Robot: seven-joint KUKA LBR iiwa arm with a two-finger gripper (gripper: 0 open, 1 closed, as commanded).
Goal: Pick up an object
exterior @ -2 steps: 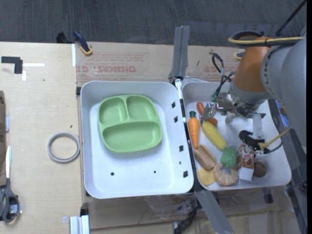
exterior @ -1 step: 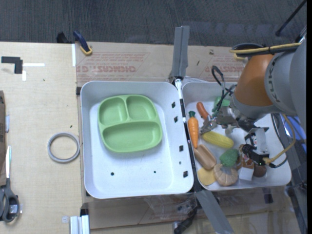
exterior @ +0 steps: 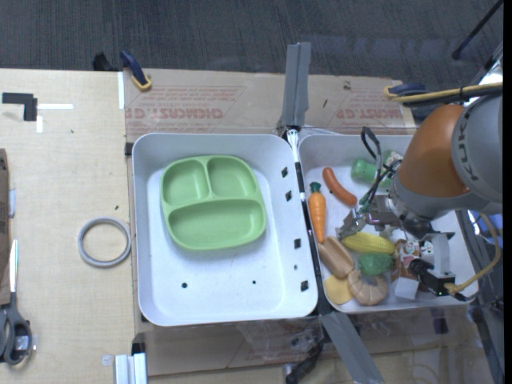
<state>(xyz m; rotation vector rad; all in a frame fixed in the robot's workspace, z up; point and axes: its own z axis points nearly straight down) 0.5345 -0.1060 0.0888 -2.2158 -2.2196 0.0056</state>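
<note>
The right bin [exterior: 340, 142] holds several toy foods: an orange carrot [exterior: 318, 212], a red sausage [exterior: 339, 186], a green cup [exterior: 364, 168], a yellow corn cob [exterior: 368, 244], a tan bun [exterior: 336, 256], a green leafy piece [exterior: 374, 264] and a brown bread roll [exterior: 370, 290]. My gripper [exterior: 353, 224] hangs low over this bin, just above the left end of the corn cob and right of the carrot. The orange wrist band and grey arm cover the bin's right half. I see nothing clearly held.
The left bin [exterior: 216, 298] carries a green divided plate [exterior: 214, 201]. A grey tape ring [exterior: 104, 241] and scissors [exterior: 14, 326] lie on the bench at left. A grey post [exterior: 296, 78] stands behind the bins' shared wall. A blue clamp [exterior: 136, 69] sits on the cardboard's far edge.
</note>
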